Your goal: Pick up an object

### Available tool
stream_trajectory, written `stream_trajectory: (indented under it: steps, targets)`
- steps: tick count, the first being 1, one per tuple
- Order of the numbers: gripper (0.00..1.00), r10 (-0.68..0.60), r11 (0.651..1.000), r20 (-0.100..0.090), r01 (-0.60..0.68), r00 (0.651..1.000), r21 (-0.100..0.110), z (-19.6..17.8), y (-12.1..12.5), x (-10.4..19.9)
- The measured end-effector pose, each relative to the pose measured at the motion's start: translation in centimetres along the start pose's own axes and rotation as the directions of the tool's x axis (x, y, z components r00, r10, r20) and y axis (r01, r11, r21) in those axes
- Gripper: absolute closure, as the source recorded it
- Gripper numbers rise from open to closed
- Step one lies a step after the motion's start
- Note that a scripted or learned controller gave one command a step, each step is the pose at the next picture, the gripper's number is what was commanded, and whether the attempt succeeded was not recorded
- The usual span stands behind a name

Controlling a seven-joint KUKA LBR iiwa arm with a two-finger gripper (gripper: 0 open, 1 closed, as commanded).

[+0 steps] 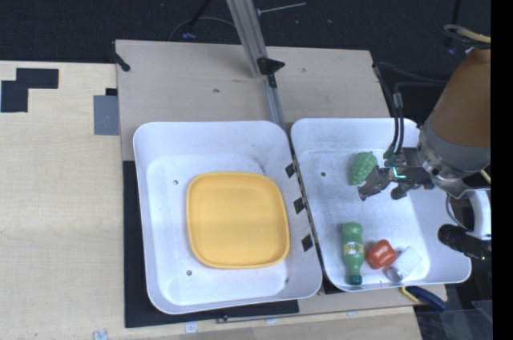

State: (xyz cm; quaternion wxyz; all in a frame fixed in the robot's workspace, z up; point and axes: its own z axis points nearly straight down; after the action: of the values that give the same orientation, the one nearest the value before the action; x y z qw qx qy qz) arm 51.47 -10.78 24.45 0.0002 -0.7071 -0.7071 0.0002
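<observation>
Pincer [377, 188] sits low in your right bin [321, 146], beside the green lumpy toy [362, 167]; whether it is spread, you cannot tell. Green bottle [351, 252] and red object [381, 253] crowd the near rim. Yellow plate [237, 219] occupies the left bin [152, 170].

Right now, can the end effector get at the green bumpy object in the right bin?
Probably yes. The end effector hangs just beside the green bumpy object in the right bin, with nothing between them; the green bottle and red object lie well apart.
</observation>
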Motion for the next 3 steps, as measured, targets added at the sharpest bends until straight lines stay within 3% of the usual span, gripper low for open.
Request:
stream_trajectory:
  steps: [1,3]
  targets:
    - [0.0,0.0,1.0,0.0,0.0,1.0,0.0,0.0,0.0,0.0]
    - [0.0,-0.001,1.0,-0.001,0.001,1.0,0.005,10.1,0.0,1.0]
